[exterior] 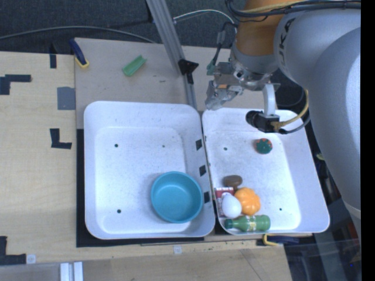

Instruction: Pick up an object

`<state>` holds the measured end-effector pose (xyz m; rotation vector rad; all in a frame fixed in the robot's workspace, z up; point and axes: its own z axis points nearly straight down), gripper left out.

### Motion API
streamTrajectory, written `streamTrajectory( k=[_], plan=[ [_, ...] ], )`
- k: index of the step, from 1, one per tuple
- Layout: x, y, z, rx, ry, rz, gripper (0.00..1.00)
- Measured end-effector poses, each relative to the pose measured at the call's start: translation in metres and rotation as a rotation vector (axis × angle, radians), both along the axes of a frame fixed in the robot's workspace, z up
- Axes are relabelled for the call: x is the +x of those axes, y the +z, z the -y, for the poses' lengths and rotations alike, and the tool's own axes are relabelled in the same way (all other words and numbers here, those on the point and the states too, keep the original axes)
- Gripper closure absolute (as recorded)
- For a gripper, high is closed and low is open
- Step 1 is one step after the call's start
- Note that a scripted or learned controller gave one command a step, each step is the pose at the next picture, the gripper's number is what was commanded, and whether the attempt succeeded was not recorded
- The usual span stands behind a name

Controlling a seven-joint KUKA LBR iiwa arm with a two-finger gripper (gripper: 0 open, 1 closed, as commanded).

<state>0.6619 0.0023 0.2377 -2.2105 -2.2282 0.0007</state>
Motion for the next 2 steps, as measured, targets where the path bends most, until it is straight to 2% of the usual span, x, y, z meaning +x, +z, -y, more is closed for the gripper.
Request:
streamTrajectory(
  k=[2],
  plan=[
    [-0.022,-0.006,-0.098,-0.001,-0.001,-0.001,1.00]
  ],
)
